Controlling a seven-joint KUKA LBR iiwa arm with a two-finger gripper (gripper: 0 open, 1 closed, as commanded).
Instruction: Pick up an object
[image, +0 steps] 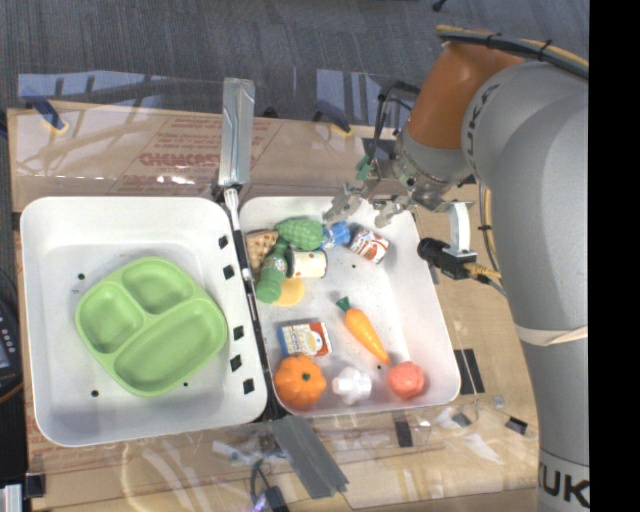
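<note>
My gripper (360, 212) hangs over the far end of the right bin (430, 300), its two fingers spread open with nothing between them. Just below the fingertips lie a small blue object (341, 236) and a red-and-white can (370, 246). A green leafy toy (300, 232) sits to their left. Further forward in the bin are a carrot (362, 332), a red box (303, 339), an orange pumpkin (300, 382), a white garlic-like piece (350, 385) and a pink round fruit (405, 379).
The left bin (40, 300) holds a green divided plate (150, 325). Against the right bin's left wall are a waffle-like piece (262, 245), a green bottle shape (272, 280), a white cylinder (308, 264) and a yellow piece (290, 292). The grey arm (520, 150) fills the right side.
</note>
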